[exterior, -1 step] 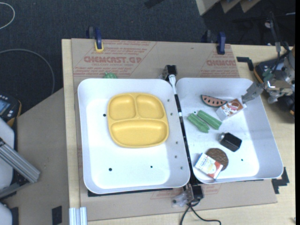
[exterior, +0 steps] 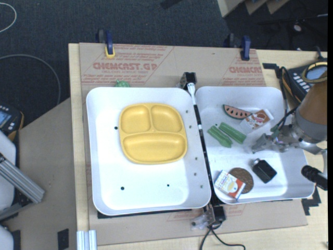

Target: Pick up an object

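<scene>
While we look down on the bench, we note:
Tool: the tool sits at right centre of the frame, low over the right bin; we cannot tell how it is set.
Objects: green pieces, a watermelon-slice toy, a small packet, a black block, a brown disc and a small carton lie in that bin.
Left bin: holds a yellow divided plate.

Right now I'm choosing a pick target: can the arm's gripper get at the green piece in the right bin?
Probably yes. The gripper sits just right of the green piece, above the same right bin, with bare white floor between them and nothing lying on top of the piece.
</scene>
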`<state>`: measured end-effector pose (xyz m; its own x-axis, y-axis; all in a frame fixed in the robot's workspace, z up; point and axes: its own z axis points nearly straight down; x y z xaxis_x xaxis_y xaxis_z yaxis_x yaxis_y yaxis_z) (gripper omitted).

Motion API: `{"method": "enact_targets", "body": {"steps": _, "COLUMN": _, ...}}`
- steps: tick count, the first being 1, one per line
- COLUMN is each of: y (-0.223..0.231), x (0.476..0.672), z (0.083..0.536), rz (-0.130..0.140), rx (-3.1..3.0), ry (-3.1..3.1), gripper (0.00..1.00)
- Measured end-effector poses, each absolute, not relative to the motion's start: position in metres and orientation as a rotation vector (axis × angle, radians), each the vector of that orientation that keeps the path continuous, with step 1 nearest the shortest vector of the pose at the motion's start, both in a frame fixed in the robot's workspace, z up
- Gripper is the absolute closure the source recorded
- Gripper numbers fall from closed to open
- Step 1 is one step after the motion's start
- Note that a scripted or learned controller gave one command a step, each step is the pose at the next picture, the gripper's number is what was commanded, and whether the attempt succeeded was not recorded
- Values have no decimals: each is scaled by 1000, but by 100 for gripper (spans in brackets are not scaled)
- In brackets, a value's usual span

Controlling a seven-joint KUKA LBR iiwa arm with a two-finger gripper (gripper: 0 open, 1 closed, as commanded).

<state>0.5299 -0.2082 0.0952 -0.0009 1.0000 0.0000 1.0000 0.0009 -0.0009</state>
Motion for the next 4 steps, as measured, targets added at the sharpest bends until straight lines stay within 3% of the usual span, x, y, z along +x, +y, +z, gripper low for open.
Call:
{"method": "enact_targets", "body": {"steps": 1, "y": -152, "x": 492, "z": 246, "rz": -15, "rx": -2224, "ry": -2236, "gripper": 0}}
{"method": "enact_targets", "body": {"steps": 2, "y": -77, "x": 484, "z": 366, "rz": -20, "rx": -2219, "ry": -2240, "gripper": 0}}
{"method": "enact_targets", "body": {"steps": 3, "y": -81, "x": 483, "z": 370, "rz": -4, "rx": -2223, "ry": -2227, "gripper": 100}}
{"method": "enact_targets", "body": {"steps": 4, "y": 0, "x": 483, "z": 352, "rz": 1, "rx": -2209, "ry": -2227, "gripper": 100}}
